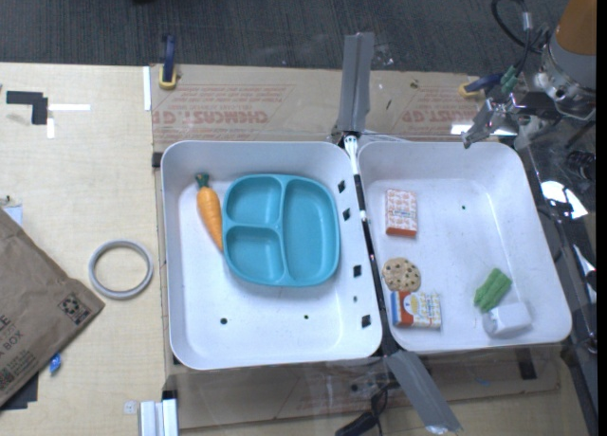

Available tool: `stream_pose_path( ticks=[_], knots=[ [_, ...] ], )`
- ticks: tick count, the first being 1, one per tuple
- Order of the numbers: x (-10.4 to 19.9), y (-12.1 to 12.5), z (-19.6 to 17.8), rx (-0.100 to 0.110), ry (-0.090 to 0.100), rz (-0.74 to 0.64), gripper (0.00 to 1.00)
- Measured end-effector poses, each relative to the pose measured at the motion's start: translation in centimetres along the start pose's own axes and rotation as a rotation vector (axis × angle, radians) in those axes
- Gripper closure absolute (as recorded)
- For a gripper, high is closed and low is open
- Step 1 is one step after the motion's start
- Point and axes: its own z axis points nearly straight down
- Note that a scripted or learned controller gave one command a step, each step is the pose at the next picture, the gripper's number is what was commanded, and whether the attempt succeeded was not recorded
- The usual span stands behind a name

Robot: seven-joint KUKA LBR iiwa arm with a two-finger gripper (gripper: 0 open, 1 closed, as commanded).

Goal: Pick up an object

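Note:
My gripper (486,124) hangs above the far right corner of the right bin (455,171), with nothing visibly in it. In that bin lie a pink and white wafer pack (401,212), a chocolate-chip cookie (402,276), a small printed carton (417,310), a green vegetable toy (492,288) and a white block (509,318). The left bin (180,273) holds a toy carrot (209,216) beside a blue divided plate (283,230). All these objects sit well below and to the left of the gripper.
A grey bar (357,83) rises behind the seam between the bins. On the bench to the left lie a tape ring (120,267) and a brown cardboard box (28,311). Cables and arm hardware (560,93) crowd the far right.

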Motion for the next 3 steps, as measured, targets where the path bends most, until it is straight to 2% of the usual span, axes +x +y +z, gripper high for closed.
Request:
stream_pose_path(
  ticks=[1,2,3],
  knots=[
    [7.3,-4.3,7.4,0.002,0.0,0.022,0.0],
    [6.3,0.1,14.0,0.0,0.0,-0.081,0.0],
    [6.4,-3.4,17.1,-0.008,0.0,-0.087,0.0]
  ],
)
